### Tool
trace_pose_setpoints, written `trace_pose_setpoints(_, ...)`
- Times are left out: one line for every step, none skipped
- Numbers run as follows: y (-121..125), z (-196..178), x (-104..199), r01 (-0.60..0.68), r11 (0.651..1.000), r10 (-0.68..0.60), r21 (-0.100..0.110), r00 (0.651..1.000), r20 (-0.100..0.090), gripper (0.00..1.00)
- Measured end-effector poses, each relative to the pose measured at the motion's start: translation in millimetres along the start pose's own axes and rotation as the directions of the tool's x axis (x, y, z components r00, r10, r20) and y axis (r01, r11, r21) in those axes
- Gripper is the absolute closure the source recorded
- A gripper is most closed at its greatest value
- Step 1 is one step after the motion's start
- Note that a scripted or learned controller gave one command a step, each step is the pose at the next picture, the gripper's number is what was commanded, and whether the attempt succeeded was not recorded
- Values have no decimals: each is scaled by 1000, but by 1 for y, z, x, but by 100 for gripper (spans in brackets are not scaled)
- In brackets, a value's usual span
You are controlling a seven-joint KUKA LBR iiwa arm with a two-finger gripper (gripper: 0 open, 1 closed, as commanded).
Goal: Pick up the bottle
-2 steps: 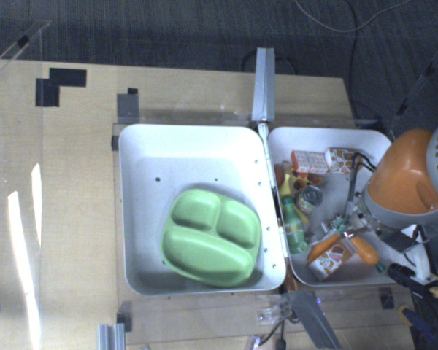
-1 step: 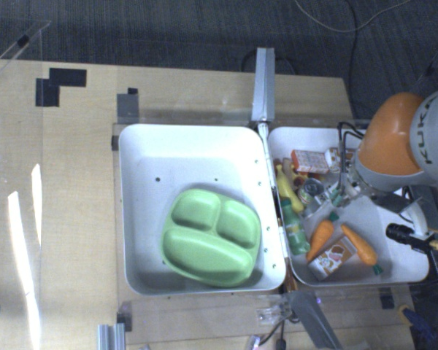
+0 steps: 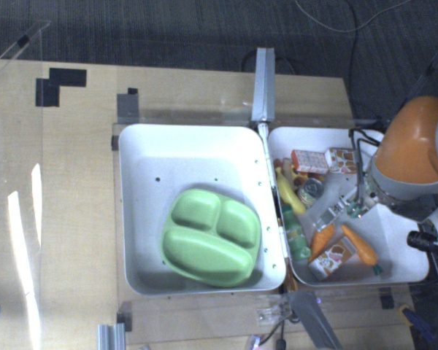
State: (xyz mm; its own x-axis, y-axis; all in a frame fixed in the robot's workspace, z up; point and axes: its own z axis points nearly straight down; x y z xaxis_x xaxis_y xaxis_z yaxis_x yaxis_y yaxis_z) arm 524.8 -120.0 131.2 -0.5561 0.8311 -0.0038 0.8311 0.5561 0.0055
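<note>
Gripper (image 3: 334, 211) seen low in the right bin (image 3: 394, 272), its metal parts grey and blurred against the clutter, so that its opening, and whether anything lies in its grasp, cannot be told. Behind it, toward the right edge of the view, the arm's orange band (image 3: 415, 146) and grey wrist cover much of the bin's far side. Bottle (image 3: 296, 233), green and translucent, lies just left of the gripper along the bin's left wall; its outline is faint and its lower end merges with the shadow there. Above the bottle a yellow banana (image 3: 287, 190) runs along the same wall. Two orange carrots (image 3: 359, 245) lie directly below the gripper, with a small carton (image 3: 331, 259) between them. Beyond the gripper's upper side stand two red-and-white boxes (image 3: 323, 160). Well to the left, the left bin (image 3: 142, 195) holds a green divided tray (image 3: 212, 236).
</note>
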Motion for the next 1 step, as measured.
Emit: trace_pose_setpoints(0, 0, 0, -1, 1000, 1, 0, 1000, 0, 0)
